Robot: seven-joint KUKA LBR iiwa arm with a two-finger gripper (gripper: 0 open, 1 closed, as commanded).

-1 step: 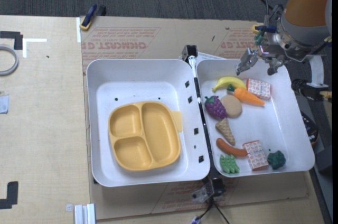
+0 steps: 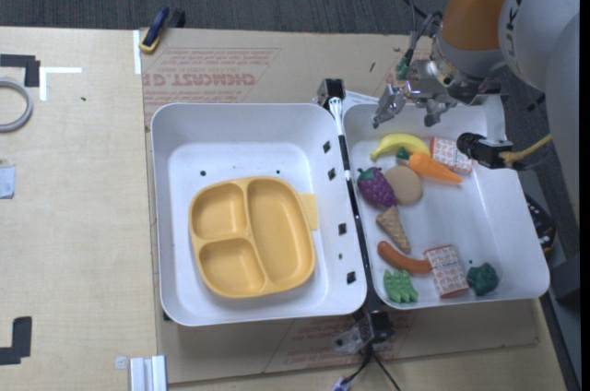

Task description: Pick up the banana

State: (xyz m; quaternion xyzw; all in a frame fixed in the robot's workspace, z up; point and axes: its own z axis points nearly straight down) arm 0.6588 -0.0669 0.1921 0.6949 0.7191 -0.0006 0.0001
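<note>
**Toy banana waits under robot's reach**

Pale wooden surface carries two white bins. A small curved yellow plastic banana lies at the far end of the right-hand white bin, touching an orange carrot. Just beyond the banana hangs the hand, spread wide, holding nothing. Probably light, rigid and slick; its free middle looks likeliest to take a grip.

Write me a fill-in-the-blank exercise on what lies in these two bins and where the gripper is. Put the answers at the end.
1. The banana lies in the ____ bin of the camera view.
2. The sectioned yellow plate has ____ compartments.
3. The orange carrot lies just ____ the banana in the view.
4. The gripper hangs over the ____ edge of the right bin, above the banana.

Answers: right; three; right of; far
</note>
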